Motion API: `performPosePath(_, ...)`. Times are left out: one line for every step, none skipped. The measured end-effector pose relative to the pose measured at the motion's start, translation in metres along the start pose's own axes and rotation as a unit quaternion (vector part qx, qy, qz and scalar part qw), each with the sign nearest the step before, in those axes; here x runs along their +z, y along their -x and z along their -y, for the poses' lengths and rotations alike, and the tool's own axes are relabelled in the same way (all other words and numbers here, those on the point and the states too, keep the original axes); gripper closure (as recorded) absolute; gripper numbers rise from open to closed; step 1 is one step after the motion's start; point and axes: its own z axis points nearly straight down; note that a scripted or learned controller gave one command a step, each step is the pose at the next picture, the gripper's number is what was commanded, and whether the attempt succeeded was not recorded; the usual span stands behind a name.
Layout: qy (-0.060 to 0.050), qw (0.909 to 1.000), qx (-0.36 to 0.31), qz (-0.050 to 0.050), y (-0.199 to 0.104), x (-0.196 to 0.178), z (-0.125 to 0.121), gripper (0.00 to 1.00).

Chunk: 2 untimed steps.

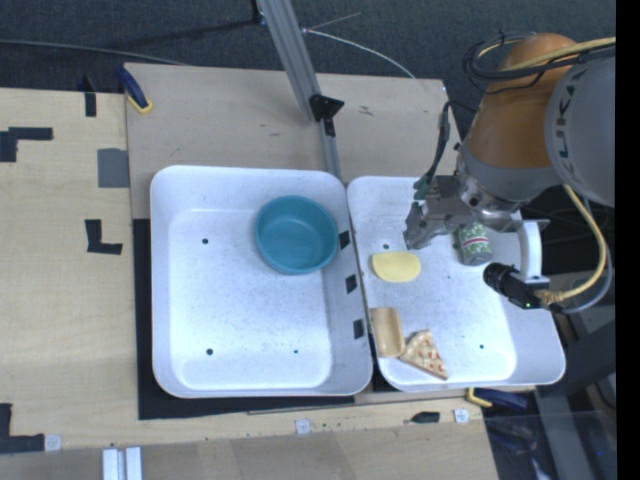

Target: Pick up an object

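Note:
My gripper (424, 226) hangs over the upper middle of the right bin (500, 353), just above a flat yellow piece (397, 267). A small green and white can (473, 242) stands right beside the gripper, partly hidden by the wrist. Near the bin's front left lie a tan bread-like block (386, 331) and a pizza-slice toy (424, 354). A blue bowl (295, 233) sits in the upper right of the left bin (200, 298).
A slanted metal pole (300, 63) runs from the top down to the seam between the bins. Cables loop around the arm on the right. Black tape marks dot the wooden bench at left.

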Motion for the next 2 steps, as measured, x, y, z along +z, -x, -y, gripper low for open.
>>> performPosePath(0.0, 1.0, -0.001, 0.0, -0.053, -0.005, 0.008, 1.0)
performPosePath(0.0, 1.0, -0.001, 0.0, -0.105, -0.006, 0.02, 1.0)
